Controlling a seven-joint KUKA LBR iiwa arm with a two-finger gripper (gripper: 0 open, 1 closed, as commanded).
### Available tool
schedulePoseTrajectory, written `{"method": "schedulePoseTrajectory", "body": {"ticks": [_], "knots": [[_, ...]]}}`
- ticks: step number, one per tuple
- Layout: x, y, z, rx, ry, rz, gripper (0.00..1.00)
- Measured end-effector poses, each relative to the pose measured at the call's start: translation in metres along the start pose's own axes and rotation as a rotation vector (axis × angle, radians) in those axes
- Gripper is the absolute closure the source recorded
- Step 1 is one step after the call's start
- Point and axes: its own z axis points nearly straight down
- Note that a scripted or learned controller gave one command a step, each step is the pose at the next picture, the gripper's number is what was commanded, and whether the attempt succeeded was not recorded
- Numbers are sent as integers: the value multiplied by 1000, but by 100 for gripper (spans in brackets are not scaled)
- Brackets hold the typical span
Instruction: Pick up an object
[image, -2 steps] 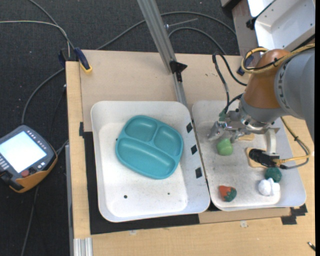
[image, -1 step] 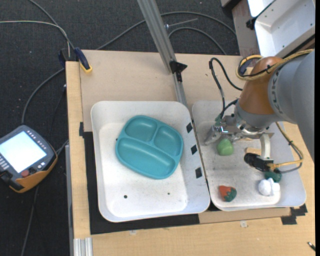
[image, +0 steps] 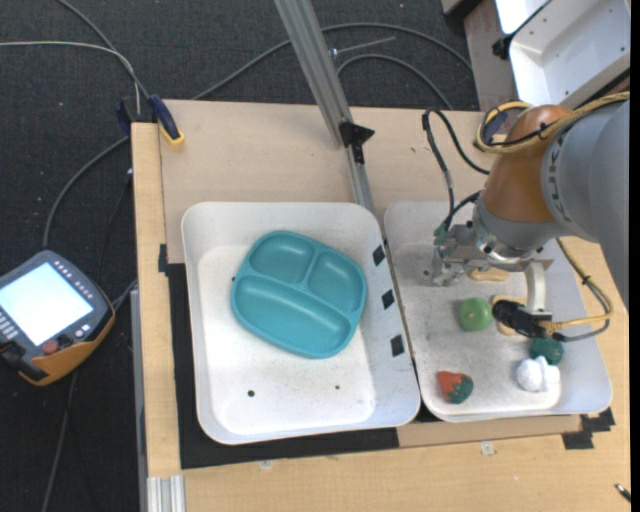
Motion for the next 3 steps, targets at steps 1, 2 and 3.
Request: {"method": "schedulePoseTrajectory", "body": {"ticks": [1, 2, 3], "knots": [[0, 6, -65, -3, 0, -2, 100], [-6, 7, -129, -3, 0, -1, 100], [-6, 9, -183, -3, 0, -2, 100]]}}
